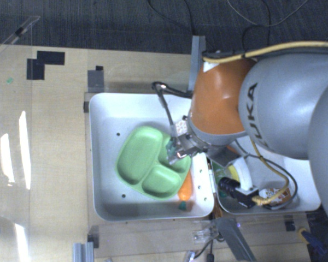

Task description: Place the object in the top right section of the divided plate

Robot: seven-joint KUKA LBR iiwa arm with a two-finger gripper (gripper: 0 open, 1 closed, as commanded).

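Grey arm reaches in from right, pincer over green divided plate; grip state unclear.

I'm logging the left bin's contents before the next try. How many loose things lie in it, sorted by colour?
Green: 1, the divided plate
Orange: 1, the carrot-like object at the plate's lower right edge
Total: 2

Dark grey carpet runs along the far side, thin black cables looping over it. The pale wooden bench carries black tape marks far left and white glare streaks.
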